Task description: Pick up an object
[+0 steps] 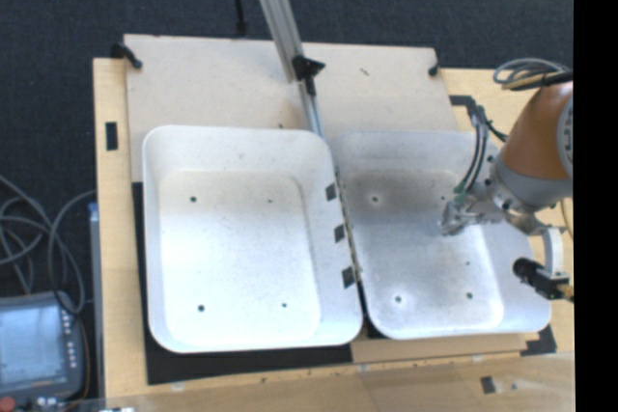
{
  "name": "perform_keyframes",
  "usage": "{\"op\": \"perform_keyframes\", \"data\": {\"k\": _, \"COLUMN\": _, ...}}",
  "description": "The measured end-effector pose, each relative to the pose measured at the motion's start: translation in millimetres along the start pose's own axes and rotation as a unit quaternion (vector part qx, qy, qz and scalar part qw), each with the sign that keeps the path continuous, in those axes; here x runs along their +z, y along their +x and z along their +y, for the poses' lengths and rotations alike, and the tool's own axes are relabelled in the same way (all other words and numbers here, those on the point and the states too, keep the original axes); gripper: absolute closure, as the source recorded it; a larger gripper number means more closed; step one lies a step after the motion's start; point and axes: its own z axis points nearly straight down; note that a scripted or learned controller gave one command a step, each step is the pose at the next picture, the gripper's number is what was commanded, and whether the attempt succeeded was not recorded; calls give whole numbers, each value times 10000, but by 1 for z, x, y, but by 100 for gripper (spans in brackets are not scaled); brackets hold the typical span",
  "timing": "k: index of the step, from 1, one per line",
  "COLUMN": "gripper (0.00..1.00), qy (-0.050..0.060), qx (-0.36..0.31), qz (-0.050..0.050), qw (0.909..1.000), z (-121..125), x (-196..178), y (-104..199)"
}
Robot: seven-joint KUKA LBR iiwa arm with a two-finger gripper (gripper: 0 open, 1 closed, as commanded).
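While my gripper (454, 215) hangs low over the right bin (425, 299), near its right wall, I cannot make out any object to pick or its grip. Left bin (241, 328) touches that bin's left edge.

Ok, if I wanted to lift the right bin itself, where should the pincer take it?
Probably the front lip, coming straight down so the pincer straddles that thin raised edge. The walls are shallow, so the lip looks like the only narrow part. Avoid the left edge: black clips sit there against the left bin.
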Motion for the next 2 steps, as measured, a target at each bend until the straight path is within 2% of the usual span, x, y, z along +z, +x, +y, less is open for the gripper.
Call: {"op": "perform_keyframes", "data": {"k": 2, "gripper": 100, "qy": -22, "qx": -50, "qz": -4, "qw": 10000, "z": -9, "x": -120, "y": 0}}
